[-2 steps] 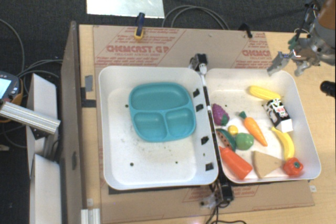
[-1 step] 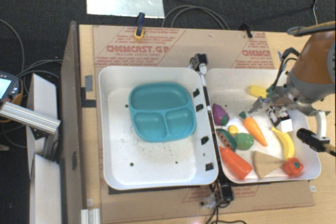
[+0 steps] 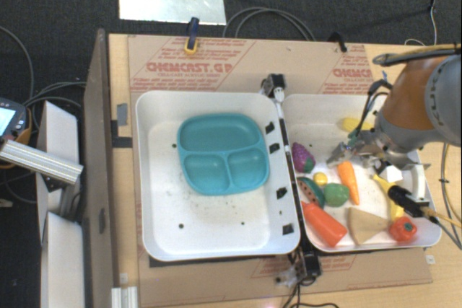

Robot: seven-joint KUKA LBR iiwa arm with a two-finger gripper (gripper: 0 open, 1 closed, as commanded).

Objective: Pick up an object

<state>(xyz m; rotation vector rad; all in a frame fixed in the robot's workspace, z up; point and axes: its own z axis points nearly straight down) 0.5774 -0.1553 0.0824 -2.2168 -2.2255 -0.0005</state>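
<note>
Down in the right bin [image 3: 328,106] hangs the tool [image 3: 361,149], low over the toy food, with the grey and orange arm [image 3: 419,101] reaching in from the right. I cannot tell how the tool is set, because the arm covers most of it. Nothing looks lifted yet.

The toys lie packed close in that bin. A small orange carrot [image 3: 349,181] sits just under the tool, so I think that is the one it may go for. A green round toy [image 3: 335,193] sits right beside the carrot. A purple toy [image 3: 302,155] lies near the wall between the bins. A big red-orange piece [image 3: 324,224] and a tan wedge [image 3: 365,225] lie at the front, next to a little red tomato [image 3: 403,229]. A yellow toy [image 3: 351,124] peeks out at the back.

The left bin [image 3: 162,177] has a blue tray [image 3: 222,154] with three parts.

What could go wrong? The toys are crowded, so the tool could bump a neighbour and push the carrot away. The carrot is smooth and thin, so it could slip out or roll. The tool could also close on nothing.
</note>
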